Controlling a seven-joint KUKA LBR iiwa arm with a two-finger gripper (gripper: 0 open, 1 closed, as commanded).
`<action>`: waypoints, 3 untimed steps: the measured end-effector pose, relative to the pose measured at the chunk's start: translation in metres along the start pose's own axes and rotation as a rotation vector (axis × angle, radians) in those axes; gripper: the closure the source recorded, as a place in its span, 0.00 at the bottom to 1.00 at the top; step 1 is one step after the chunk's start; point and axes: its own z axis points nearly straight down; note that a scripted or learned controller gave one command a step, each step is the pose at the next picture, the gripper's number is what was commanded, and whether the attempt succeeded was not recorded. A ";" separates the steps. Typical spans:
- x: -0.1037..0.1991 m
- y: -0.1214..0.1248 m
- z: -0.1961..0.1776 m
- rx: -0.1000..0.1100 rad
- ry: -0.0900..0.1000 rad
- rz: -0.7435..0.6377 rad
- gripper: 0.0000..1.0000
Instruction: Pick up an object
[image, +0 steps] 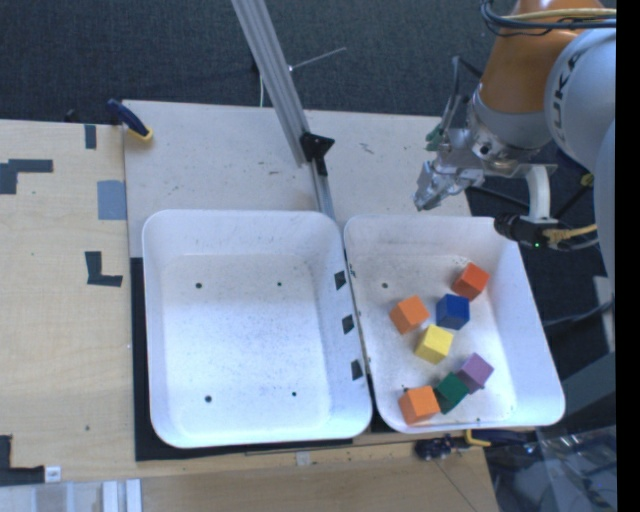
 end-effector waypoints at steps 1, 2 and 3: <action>0.058 -0.009 0.018 0.002 0.001 -0.002 1.00; 0.112 -0.025 0.032 0.002 0.001 -0.002 1.00; 0.166 -0.030 0.045 0.002 0.001 -0.003 1.00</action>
